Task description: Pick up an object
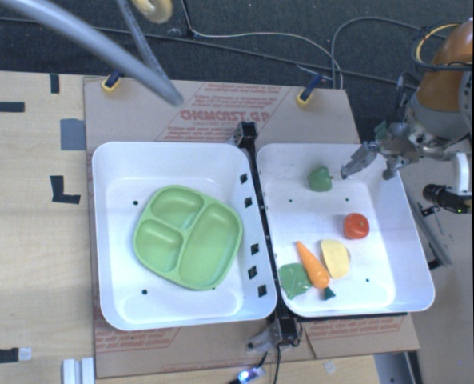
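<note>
1. Reaching over the right bin (396,214) from its far right rim, my gripper (374,163) hangs above the bin's upper right corner with its two fingers spread apart and nothing between them.
2. Taking the right bin as my landmark, the nearest candidate is the small green lump (320,179), which lies on the bin's floor in its upper middle, just beside my forward fingertip but apart from it.
3. To do this step well, I judge that I should centre the spread fingers over that lump, come straight down until they straddle it, and only then close, because a slanted approach would likely nudge it away.
4. The green lump looks rounded, smooth and matte, like moulded plastic toy food, so I expect it to slip unless I grip across its widest part.
5. Nearer the bin's middle right sits a red-orange ball-like piece (356,226), glossy and round, which would probably roll if clipped.
6. Toward the bin's lower middle lie a tapered orange carrot (312,265), a pale yellow oval piece (336,258) touching it, and a flat green leafy piece (293,279) on its other side; they are crowded, so I judge them harder picks.
7. Left of the right bin, the left bin (117,214) holds a light green divided plate (189,236), shallow, smooth and rounded at the corners.
8. Both bins are shallow, white and hard-walled.
</note>
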Motion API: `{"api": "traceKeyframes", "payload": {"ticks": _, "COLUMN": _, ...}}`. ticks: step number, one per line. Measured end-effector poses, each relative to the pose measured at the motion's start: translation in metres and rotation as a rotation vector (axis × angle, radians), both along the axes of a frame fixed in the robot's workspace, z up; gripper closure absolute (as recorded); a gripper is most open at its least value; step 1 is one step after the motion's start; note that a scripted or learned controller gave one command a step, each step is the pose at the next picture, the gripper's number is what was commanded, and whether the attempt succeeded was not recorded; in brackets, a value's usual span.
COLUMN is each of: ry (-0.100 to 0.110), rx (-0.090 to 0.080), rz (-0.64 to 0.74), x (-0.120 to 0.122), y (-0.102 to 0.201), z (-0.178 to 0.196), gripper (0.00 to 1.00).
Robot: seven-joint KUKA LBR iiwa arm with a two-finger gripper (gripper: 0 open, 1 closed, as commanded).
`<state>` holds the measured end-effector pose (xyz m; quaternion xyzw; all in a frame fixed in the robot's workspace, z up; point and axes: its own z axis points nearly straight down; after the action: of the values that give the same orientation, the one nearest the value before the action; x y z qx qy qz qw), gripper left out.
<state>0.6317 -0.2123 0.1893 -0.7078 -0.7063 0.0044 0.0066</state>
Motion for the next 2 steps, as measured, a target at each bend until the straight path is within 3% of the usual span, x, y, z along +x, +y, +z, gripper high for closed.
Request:
{"api": "traceKeyframes", "payload": {"ticks": 1, "ry": -0.014, "rx": -0.003, "rz": 0.004, "x": 0.003, "y": 0.000, "z": 0.009, "gripper": 0.00}}
{"api": "traceKeyframes", "payload": {"ticks": 2, "ry": -0.009, "rx": -0.003, "rz": 0.003, "x": -0.001, "y": -0.001, "z": -0.055, "gripper": 0.00}}
